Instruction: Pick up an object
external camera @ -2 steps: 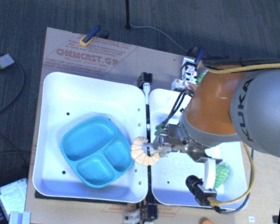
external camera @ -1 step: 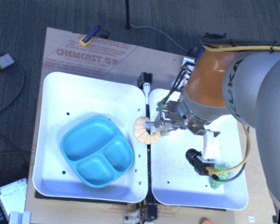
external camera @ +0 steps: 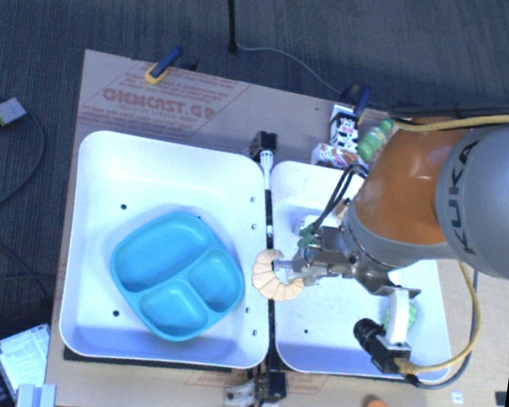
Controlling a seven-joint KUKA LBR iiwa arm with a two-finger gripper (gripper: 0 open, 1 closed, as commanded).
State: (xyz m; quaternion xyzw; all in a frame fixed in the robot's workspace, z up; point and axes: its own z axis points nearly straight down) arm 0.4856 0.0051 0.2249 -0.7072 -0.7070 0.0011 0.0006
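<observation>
Over the divide between the two bins, the gripper [external camera: 293, 272] pinches a tan scalloped ring [external camera: 276, 276]. "KUKA" marks the grey arm [external camera: 483, 199]. "CHEMCAST GP" reads on the brown board [external camera: 160, 105]. A blue divided tray [external camera: 177, 275] lies in the left bin [external camera: 108, 167].

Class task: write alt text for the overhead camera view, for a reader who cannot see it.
A grey and orange robot arm reaches over the right white bin, its pincer at a tan ring-shaped object on the divide between bins. The left white bin holds a blue sectioned tray.
</observation>
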